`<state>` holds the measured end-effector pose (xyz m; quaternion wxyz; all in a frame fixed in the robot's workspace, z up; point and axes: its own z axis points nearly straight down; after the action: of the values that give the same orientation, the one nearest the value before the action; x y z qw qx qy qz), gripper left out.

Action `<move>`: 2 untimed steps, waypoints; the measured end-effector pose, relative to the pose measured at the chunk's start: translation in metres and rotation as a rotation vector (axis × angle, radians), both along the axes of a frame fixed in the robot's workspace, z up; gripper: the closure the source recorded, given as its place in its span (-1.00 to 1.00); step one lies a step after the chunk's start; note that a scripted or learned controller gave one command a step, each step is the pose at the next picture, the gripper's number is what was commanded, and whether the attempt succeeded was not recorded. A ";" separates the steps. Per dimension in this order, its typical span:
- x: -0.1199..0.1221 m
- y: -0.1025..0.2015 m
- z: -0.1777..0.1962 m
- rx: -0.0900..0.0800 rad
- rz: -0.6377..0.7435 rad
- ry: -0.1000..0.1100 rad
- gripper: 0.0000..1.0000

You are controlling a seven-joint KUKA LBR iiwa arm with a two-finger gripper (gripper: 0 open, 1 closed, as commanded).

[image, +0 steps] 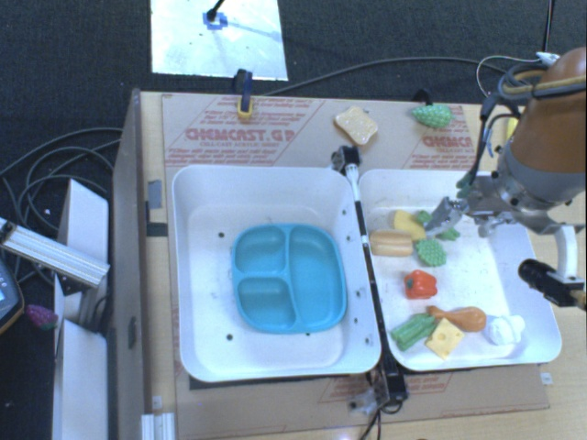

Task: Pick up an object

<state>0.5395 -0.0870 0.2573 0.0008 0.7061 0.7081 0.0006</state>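
The right bin (514, 273) holds several toy foods: a yellow piece (404, 220), a hot dog bun (392, 243), a green broccoli (432, 254), a red pepper (420, 284), a chicken drumstick (461, 318), a green pea pod (412, 330), a cheese wedge (446, 339) and a white piece (503, 330). My gripper (464, 220) hangs over the bin's far part, open, just right of the yellow piece and above the broccoli. Nothing is between its fingers. A small green item (449, 233) lies partly under the left finger.
The left bin (197, 246) holds a blue divided tray (289, 278). On the cardboard behind the bins lie a bread slice (356, 125), a green toy (433, 115) and a yellow clamp (244, 94). A black part (548, 282) juts in over the right bin's edge.
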 end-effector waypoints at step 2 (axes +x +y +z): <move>-0.025 -0.004 -0.173 0.001 -0.002 0.002 -1.00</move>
<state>0.5146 -0.0909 0.0840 -0.0004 0.7070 0.7073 0.0001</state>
